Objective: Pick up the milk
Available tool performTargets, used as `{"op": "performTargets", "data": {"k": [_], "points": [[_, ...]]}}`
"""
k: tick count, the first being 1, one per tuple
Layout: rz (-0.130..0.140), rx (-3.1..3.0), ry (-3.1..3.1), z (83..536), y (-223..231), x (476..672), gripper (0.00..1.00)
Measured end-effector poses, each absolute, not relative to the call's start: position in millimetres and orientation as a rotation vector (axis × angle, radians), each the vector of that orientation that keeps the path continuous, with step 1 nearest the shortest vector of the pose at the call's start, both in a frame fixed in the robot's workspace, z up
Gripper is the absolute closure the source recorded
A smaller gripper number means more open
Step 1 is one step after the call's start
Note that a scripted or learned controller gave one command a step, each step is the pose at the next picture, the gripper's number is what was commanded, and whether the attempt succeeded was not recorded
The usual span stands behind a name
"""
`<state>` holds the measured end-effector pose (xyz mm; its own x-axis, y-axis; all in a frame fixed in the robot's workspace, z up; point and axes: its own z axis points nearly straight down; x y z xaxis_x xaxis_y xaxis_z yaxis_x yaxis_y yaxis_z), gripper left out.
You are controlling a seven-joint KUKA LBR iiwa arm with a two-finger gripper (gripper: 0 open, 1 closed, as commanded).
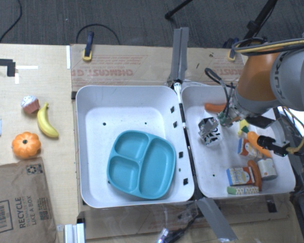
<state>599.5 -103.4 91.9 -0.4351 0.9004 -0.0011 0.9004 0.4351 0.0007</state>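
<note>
The gripper [211, 131] hangs low over the upper left part of the right bin [213, 178], a black-and-silver head at the end of the grey arm [289, 75] with its orange band [257, 77]. Whether it is parted or closed cannot be told from this slant, and nothing can be seen gripped in it.

Just behind the gripper, toward the bin's far wall, lies an orange carrot-like piece [214, 107], partly hidden by the wrist. To the right of the gripper sits a cluster of small groceries: a yellow piece [243, 130], then a blue-and-orange packet [247, 147] with an orange bottle-like thing [263, 142] beside it. Nearer the front wall of the same bin lies the milk [239, 176], a small carton on its side, well apart from the gripper, with a green-and-white strip [242, 190] just below it, a red-orange item [255, 173] touching its right end and a small can [267, 169] next to that.

The left bin [91, 135] holds a blue divided plate [142, 164]. On the bench to the left lie a banana [46, 122], a cupcake [30, 104], a small pumpkin [26, 145] and a brown paper bag [20, 201].
</note>
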Motion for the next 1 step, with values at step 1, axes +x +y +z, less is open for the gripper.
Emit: {"op": "performTargets", "data": {"k": [1], "points": [[0.000, 1.668, 2.661, 191.6, -87.2, 546.3, 0.00]]}}
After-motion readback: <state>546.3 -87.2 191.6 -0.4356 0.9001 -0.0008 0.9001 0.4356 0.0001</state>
